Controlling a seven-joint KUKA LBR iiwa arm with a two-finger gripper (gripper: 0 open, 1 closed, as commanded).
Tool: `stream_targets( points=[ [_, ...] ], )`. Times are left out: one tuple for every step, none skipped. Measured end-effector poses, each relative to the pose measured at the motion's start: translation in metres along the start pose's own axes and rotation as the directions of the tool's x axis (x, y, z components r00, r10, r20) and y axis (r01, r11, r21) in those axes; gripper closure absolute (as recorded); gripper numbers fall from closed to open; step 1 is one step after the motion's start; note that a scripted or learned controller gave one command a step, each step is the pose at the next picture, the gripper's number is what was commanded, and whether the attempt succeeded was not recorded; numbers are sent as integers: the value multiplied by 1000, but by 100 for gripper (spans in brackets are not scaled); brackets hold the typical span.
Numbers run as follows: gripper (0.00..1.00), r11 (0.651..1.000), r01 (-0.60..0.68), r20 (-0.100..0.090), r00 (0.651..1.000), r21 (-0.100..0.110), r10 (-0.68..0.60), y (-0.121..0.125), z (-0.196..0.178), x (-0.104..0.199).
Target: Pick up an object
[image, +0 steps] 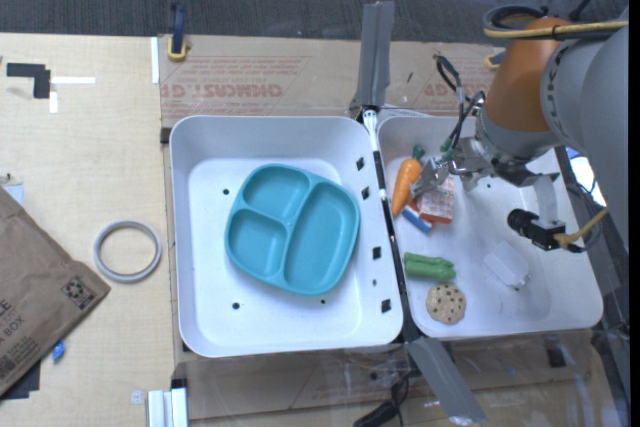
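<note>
Toys (pixel 430 215) five, teal tray (pixel 293 228) one

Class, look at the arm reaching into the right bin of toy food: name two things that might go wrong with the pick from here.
1. The gripper sits where the carrot and a red-and-white packet crowd together, so it may catch two items or push one aside.
2. These lie close to the bin wall, which could block a finger or jam the carrot.
</note>
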State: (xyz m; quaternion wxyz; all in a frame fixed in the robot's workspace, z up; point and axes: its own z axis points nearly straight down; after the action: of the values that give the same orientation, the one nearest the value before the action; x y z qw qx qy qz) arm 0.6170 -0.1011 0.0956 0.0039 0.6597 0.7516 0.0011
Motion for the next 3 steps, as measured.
stream_targets(
  points=[
    [0,984,178,-2,984,-1,-178,-29,0,4],
    [0,984,178,-2,984,-1,-178,-29,0,4],
    [100,984,176,-1,984,-4,-176,-28,-10,3]
  ],
)
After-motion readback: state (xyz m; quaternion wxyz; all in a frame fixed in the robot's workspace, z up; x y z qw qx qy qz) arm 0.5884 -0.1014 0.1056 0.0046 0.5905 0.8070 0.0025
